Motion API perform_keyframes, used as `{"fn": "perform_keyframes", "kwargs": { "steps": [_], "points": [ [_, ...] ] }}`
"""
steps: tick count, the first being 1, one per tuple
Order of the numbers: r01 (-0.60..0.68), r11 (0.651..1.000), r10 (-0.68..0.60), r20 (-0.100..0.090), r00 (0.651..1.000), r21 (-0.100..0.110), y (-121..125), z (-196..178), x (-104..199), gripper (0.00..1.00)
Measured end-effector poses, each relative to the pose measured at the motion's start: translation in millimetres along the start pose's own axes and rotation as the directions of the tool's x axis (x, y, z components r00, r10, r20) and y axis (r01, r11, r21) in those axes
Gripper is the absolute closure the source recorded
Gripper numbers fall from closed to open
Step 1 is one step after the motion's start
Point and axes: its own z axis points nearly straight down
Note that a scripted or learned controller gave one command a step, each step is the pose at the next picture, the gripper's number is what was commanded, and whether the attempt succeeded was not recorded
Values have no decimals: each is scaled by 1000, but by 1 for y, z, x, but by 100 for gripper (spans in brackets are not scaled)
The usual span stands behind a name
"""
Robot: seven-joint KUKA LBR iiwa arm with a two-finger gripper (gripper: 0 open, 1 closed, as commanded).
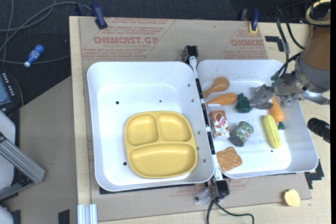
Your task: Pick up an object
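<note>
Camera view, looking down at a slant: 2 shallow white bins sit side by side on the bench. The left bin (100,113) holds a yellow divided plate (160,144) with 3 compartments and nothing else that can be made out. The right bin (302,157) holds the loose toy food: a drumstick (217,85) and a carrot (221,99) near its top left, a small printed carton (218,123) against the divider, a can (241,132) lying just beside it, a brown piece (229,158) near the lower left corner, an ear of corn (272,130), a green piece (242,104), and an orange piece (276,112) just above the corn.

The arm comes in from the right, and its gripper (261,97) is low over the upper middle of the right bin, between the green piece and the orange piece, close to both. Whether the pincer is apart or together cannot be told; the tips blur into the grey metal around them. Nothing can be seen clamped in it.

As a judgement, the pick is not yet done: every object lies on the bin floor, none lifted. What remains is closing on 1 item, probably the green piece or the orange one, and raising it clear.
</note>
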Motion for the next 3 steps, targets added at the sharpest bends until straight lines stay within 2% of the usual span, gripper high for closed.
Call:
{"fn": "perform_keyframes", "kwargs": {
  "steps": [1, 2, 3],
  "points": [
    [6, 1000, -6, -2, 1000, 1, 67, 106, 38, 0],
    [-2, 1000, 2, -1, 1000, 3, 36, 124, 20, 0],
    [-3, 1000, 3, -3, 1000, 9, -40, 124, 20, 0]
  ]
}}
